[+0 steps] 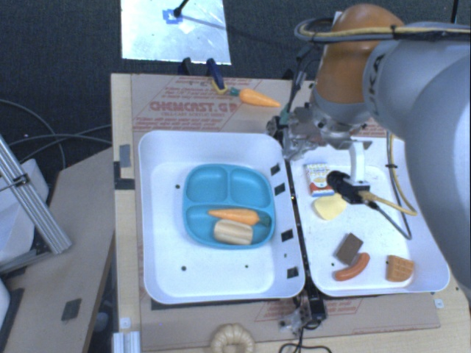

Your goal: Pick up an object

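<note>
Bins: two, shallow, white and smooth-walled, side by side on printed cardboard (pixel 184 105).
Left bin (pixel 158 271): holds one blue plate (pixel 221 186), rounded and split into three wells. The wide front well carries one orange carrot (pixel 234 215) and one tan roll (pixel 232 232), touching.
Right bin (pixel 427 252): five loose items. One small printed carton (pixel 318 179) lies at the back, with one pale yellow wedge (pixel 330 209) just in front of it. One dark brown block (pixel 349 247) sits beside one reddish sausage (pixel 351 268), and one golden waffle (pixel 399 268) is at front right.
Outside the bins: a second carrot (pixel 254 98) lies on the cardboard behind the left bin, and one tan ring (pixel 234 338) at the front edge.
Gripper (pixel 293 144): over the back end of the seam between the bins, just behind the carton. Nothing is seen in its grasp, and whether it is spread or closed cannot be told.
Count: two carrots, one of everything else.
</note>
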Robot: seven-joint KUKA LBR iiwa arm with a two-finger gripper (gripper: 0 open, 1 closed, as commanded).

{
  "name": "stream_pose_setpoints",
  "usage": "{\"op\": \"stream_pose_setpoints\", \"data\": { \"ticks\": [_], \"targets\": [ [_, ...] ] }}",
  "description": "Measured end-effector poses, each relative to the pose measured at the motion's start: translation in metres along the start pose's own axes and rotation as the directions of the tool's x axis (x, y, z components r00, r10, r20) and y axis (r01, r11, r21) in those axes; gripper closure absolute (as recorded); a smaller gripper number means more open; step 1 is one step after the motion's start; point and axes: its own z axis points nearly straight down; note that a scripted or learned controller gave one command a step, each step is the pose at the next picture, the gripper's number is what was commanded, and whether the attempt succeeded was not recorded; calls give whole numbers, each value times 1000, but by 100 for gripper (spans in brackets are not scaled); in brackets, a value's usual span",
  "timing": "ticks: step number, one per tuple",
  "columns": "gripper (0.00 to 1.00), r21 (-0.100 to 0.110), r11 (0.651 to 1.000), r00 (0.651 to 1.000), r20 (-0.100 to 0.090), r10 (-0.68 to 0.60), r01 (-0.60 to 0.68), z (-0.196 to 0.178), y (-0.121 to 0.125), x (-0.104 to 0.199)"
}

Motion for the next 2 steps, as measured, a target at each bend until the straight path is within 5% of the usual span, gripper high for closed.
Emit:
{"op": "stream_pose_setpoints", "data": {
  "ticks": [1,2],
  "targets": [
    [100,-1,1000,1000,-2,-1,1,-15,21,49],
    [100,3,1000,1000,0,3,-3,-12,17,49]
  ]
}}
